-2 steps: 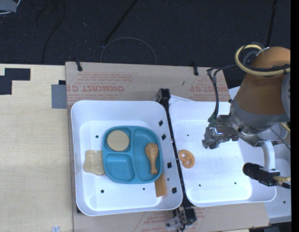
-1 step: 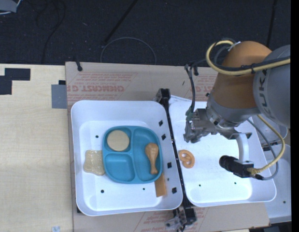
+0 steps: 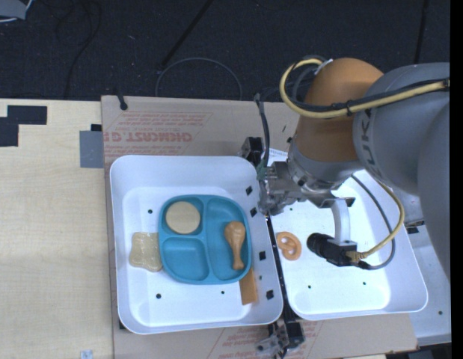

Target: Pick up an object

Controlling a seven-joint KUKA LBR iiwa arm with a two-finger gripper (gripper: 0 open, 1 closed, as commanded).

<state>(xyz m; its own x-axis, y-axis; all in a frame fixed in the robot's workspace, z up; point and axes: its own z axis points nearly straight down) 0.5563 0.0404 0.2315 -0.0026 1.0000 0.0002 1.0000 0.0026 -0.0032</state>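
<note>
We see the gripper (image 3: pixel 270 199) low over the dividing rim between the two bins, at centre frame, and we cannot tell how it is set, since the wrist hides it from above.

The nearest thing to pick is the pretzel (image 3: pixel 289 245), lying flat in the right bin (image 3: pixel 381 294) just below the gripper and close to that rim. It is small, looped and holed (little to pinch), so a descent here could strike the rim or skid it aside.

In the left bin (image 3: pixel 130 178) a glossy blue tray (image 3: pixel 194 264) with moulded compartments carries a round cracker (image 3: pixel 182 217) and a tan drumstick (image 3: pixel 235 244). A pale bread slice (image 3: pixel 145 251) touches its left edge, and a thin brown strip (image 3: pixel 248 286) leans at its lower right corner, awkward to grip flat. The smooth plastic lets things slide.
</note>
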